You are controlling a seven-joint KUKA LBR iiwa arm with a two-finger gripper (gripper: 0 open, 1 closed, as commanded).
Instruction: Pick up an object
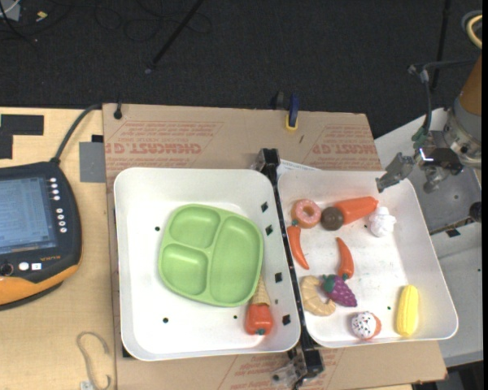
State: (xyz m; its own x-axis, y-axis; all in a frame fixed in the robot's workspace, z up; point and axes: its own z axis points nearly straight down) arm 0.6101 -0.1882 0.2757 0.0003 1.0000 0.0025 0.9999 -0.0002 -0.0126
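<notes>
Bench: cardboard-covered, 2 shallow white bins. Left bin (138, 218): 1 green divided plate (211, 254), smooth plastic. Right bin (427, 250): toy foods, including a ringed doughnut (307, 213), tapered carrot (356, 209), yellow corn (407, 309). Gripper (427, 165) hangs at the right bin's upper right edge, holding nothing; jaws' spread cannot be told. Step: approach. Next: descend over 1 item, likely the carrot.

Two bins side by side on worktop (32, 124). Left bin (138, 299): divided plate (211, 254) at centre, toy pepper (259, 318) at near right corner. Right bin (435, 291): doughnut (307, 213), carrot (355, 209) at far end; grapes (340, 290) mid; corn cob (407, 309) near right. Tablet pendant (24, 230) far left of the bins.
</notes>
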